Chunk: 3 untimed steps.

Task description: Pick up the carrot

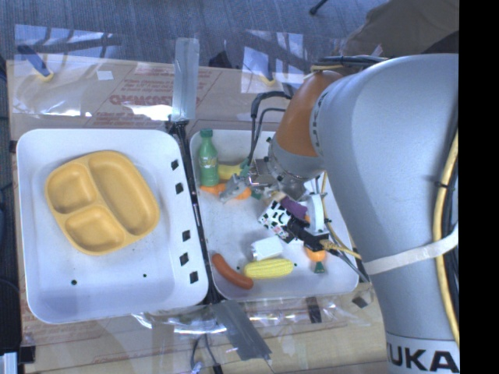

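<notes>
My hand [240,184] was low in the right bin [234,291], near its upper left part, just right of the green bottle [207,157]. I could see the metal fingers [231,188] pointing to the left, but I cannot tell if they were apart or together, and I saw nothing clearly between them. A small yellow piece [228,171] lay just above them, and a bit of orange [244,195] showed just under them; I cannot tell what this orange bit was.

The carrot [315,253] was apart from my hand, near the right side of the same bin, partly under my arm and some thin cables. It looked small and bright orange, with a little green end at the bottom. Only a part of it was visible.

Between my hand and the carrot lay a black and white spotted object [274,219] with something purple [294,206] beside it. Lower in the bin there were a white block [267,248], a yellow corn cob [270,269] and a red-brown sausage [231,271] near the bottom left corner.

The left bin [47,294] on the bench carried a yellow divided plate [101,202] with three compartments.
</notes>
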### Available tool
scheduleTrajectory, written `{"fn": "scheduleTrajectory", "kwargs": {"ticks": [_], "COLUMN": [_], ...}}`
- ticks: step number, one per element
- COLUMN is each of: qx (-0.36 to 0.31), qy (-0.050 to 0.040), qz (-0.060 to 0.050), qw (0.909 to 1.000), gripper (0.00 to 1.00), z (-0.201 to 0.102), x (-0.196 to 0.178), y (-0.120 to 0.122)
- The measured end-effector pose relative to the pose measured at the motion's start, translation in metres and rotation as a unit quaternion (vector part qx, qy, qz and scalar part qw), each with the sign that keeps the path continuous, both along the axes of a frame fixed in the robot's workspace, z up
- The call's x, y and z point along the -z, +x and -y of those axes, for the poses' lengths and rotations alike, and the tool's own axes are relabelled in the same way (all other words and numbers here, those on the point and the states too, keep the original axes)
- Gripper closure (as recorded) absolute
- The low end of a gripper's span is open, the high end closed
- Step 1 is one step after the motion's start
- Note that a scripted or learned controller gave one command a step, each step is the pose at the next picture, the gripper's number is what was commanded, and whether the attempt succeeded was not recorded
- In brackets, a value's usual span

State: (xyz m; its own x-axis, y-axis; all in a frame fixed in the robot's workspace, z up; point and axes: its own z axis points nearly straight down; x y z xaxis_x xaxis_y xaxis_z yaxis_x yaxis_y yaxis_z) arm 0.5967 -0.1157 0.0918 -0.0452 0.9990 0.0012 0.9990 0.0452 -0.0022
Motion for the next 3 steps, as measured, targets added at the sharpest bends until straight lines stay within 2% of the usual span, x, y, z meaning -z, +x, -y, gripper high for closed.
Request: {"fn": "scheduleTrajectory", "kwargs": {"ticks": [1,2,3], "qx": [0.188,0.183,0.182], "qy": [-0.0003,-0.0002,0.0002], "qz": [-0.001,-0.004,-0.004], "qw": [0.9821,0.9832,0.9832], "gripper": [0.00,1.00,0.00], "z": [0.0217,0.0188,0.0182], "x": [0.0002,-0.0090,-0.0087], "y": [0.0123,0.0124,0.0124]}}
